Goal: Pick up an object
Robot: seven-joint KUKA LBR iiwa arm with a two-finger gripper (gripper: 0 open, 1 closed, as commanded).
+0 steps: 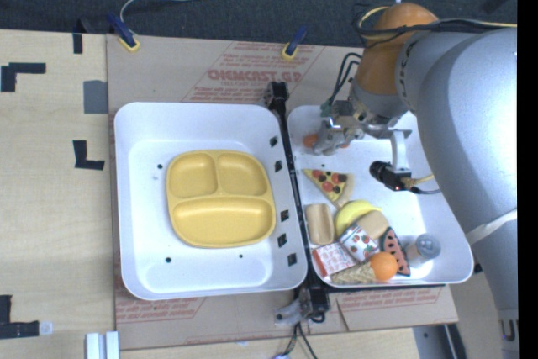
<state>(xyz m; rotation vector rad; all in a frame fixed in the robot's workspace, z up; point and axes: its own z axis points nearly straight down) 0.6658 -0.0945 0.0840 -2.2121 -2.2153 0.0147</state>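
Note:
My gripper reaches down into the far left part of the right bin, below the orange wrist band. A small red-orange item lies right at its tip, touching or just beside it; I cannot tell which. In front of it a toy pizza slice lies flat. Nearer the front sit a tan bread roll, a yellow fruit, a small printed carton, an orange, a watermelon slice and a waffle-like cracker.
The left bin holds a yellow divided plate. A black divider runs between the bins. A grey round cap lies at the right bin's front right. The arm's grey body covers the right side.

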